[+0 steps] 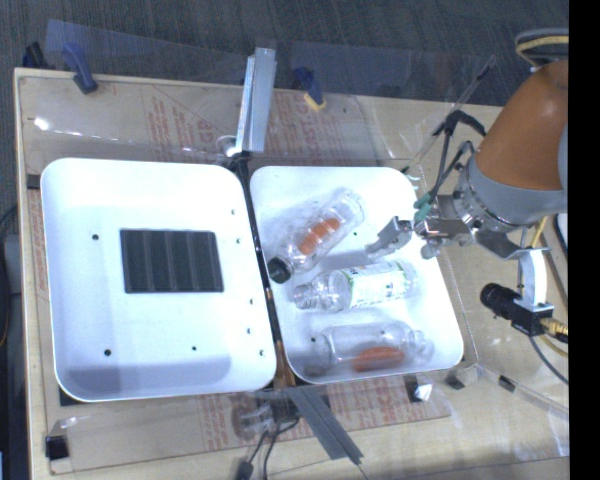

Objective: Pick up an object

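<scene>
Camera view from above: two shallow white bins sit side by side on a bench. Left bin (pixel 80 268) has a dark ribbed rectangle (pixel 171 261) near its centre. Right bin (pixel 442 313) holds three clear plastic bottles. Top bottle (pixel 320 230), with orange contents, has its long axis running from 2 o'clock to 8 o'clock, dark cap at the 8 o'clock end. Middle bottle (pixel 355 288) (white label) lies nearly level, pointing toward 9 o'clock. Bottom bottle (pixel 372 347), orange inside, also lies nearly level. Gripper (pixel 388 238) hangs above the middle bottle's 12 o'clock side, reaching in from 3 o'clock; whether its fingers are apart or together cannot be told.
</scene>
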{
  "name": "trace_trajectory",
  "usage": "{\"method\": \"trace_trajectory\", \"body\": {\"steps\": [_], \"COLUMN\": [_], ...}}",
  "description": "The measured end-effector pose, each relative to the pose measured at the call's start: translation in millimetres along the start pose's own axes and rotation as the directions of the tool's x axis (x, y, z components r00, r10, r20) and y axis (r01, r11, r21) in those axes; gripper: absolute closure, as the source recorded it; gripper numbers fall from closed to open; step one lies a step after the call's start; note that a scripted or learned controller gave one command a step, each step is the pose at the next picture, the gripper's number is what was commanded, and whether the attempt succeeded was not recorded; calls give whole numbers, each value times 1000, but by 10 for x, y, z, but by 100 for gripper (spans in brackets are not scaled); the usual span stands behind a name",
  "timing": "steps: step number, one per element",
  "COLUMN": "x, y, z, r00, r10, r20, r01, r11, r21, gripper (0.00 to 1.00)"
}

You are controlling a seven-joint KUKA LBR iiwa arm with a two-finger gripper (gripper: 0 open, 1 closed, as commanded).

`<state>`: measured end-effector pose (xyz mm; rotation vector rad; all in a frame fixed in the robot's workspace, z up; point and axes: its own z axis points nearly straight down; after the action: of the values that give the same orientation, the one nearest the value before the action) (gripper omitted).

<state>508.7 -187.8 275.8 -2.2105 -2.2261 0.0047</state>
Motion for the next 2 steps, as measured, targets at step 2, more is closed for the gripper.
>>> {"method": "trace_trajectory", "body": {"steps": [2], "x": [-266], "y": [1145], "z": [1871], "r00": [898], "r10": [-440], "r20": [-7], "r01": [441], "r11": [898], "r21": [16], "gripper": [0]}}
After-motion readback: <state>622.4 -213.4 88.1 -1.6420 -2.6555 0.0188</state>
